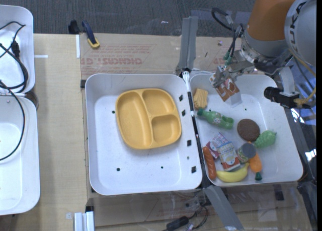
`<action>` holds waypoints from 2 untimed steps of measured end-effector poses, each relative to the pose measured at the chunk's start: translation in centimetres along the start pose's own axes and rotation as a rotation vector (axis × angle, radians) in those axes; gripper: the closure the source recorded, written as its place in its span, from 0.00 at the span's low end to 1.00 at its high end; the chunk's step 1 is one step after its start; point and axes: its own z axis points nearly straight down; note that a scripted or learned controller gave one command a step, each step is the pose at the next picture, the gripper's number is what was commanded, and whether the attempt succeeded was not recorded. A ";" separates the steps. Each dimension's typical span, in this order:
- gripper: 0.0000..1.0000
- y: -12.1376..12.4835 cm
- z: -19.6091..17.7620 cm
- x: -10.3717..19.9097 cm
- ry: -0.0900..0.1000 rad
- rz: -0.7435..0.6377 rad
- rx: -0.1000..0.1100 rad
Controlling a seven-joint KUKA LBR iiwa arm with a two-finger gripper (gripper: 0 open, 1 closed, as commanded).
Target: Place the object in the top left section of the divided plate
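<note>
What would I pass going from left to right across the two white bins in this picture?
Yellow divided plate → corn cob → green bottle → brown round cookie → green leafy toy. Above the right bin hangs the gripper with a small brown packet between its fingers.

Brightness: the scene is evenly and brightly lit from overhead.
Shadows: only soft, short shadows are cast, seen under the yellow divided plate [148, 118] and along the inner walls of the left bin [100, 174].
Glare: the white bins are rendered close to overexposed; a mild sheen is seen on the plate's rims.
Focus: the surface [55, 104] is rendered sharply; the arm [274, 13] at the upper right corner is slightly soft.
Distortion: slight bowing is noticed along the bin edges.
</note>
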 end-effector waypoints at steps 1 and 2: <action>1.00 3.7 3.5 5.6 0.001 -0.157 0.000; 1.00 5.5 4.8 11.5 0.001 -0.093 -0.001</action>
